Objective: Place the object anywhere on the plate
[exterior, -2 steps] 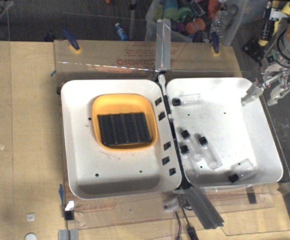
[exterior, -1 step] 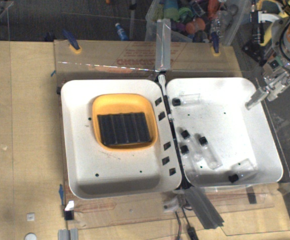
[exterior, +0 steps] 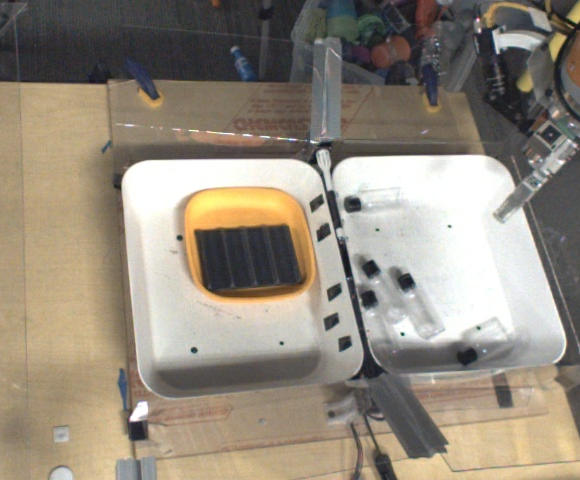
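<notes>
A black ribbed slab point(exterior: 248, 257) lies on the yellow plate point(exterior: 200, 218); the gripper point(exterior: 518, 196) hovers at three o'clock, its grip state unclear.

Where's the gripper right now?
Camera view, far right: the gripper hangs over the right bin's upper right rim, away from the yellow plate.

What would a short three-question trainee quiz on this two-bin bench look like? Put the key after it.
1. True or false: the yellow plate sits in the left bin.
2. What lies on the plate? A) a dark ridged block B) a clear vial C) nothing
3. Fill in: the clear vials with black caps lie in the ____ bin.

Key: 1 true. 2 A. 3 right. The gripper hangs over the right bin's far right edge, with nothing seen between its fingers.
</notes>
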Robot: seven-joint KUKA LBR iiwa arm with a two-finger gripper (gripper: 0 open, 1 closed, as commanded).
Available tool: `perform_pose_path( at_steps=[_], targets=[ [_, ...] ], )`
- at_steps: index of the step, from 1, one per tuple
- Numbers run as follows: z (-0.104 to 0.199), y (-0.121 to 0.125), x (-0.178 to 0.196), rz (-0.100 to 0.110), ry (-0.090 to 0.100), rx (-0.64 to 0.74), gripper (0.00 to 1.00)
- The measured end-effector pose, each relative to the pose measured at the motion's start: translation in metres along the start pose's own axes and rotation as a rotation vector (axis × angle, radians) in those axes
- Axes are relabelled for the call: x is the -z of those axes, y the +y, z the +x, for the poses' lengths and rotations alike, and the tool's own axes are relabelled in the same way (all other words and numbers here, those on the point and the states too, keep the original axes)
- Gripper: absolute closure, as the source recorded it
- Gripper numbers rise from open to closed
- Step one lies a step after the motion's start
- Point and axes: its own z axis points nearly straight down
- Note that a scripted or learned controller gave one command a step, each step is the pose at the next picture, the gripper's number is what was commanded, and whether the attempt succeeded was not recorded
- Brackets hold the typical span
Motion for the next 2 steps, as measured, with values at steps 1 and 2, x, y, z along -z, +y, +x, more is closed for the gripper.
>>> perform_pose_path(
  at_steps=[1,2],
  targets=[
    [-0.019,-0.015,-0.007,0.0,0.005,0.336,0.0],
    [-0.007,-0.006,-0.019,0.0,0.004,0.622,0.0]
  ],
)
